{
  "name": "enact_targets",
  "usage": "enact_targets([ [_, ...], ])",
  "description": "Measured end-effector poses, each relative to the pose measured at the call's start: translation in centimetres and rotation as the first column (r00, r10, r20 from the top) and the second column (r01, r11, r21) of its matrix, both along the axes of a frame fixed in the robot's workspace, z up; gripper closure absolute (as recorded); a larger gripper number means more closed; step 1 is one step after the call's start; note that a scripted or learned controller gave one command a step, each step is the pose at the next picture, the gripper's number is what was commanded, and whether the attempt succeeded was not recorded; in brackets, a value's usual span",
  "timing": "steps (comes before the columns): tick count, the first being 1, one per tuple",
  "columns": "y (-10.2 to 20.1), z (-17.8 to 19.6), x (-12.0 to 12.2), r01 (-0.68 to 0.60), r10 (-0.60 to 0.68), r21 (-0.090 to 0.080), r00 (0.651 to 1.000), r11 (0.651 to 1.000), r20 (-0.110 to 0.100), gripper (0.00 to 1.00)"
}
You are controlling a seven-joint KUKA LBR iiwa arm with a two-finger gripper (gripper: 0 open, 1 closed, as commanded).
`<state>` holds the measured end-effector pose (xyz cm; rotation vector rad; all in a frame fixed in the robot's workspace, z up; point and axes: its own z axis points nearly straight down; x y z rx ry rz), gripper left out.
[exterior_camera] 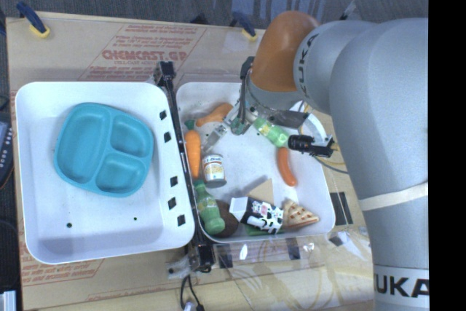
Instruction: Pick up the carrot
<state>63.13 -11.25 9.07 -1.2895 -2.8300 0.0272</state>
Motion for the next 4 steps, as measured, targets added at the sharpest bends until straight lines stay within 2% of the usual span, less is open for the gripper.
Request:
enact_targets([
  [1, 0.5, 0.0, 0.8, 0.210, -0.210, -0.018, 0.978, 0.978, 0.008, 0.00],
  [2, 10.5, 10.9, 1.7, 0.181, -0.181, 0.004, 0.982, 0.983, 0.045, 0.00],
  [3, 6.7, 10.1, -4.3, -0.064, 0.063, 0.000, 0.998, 0.998, 0.030, 0.00],
  [4, 9.0, 10.2, -1.4, 0.067, -0.067, 0.001, 0.997, 0.998, 0.035, 0.00],
])
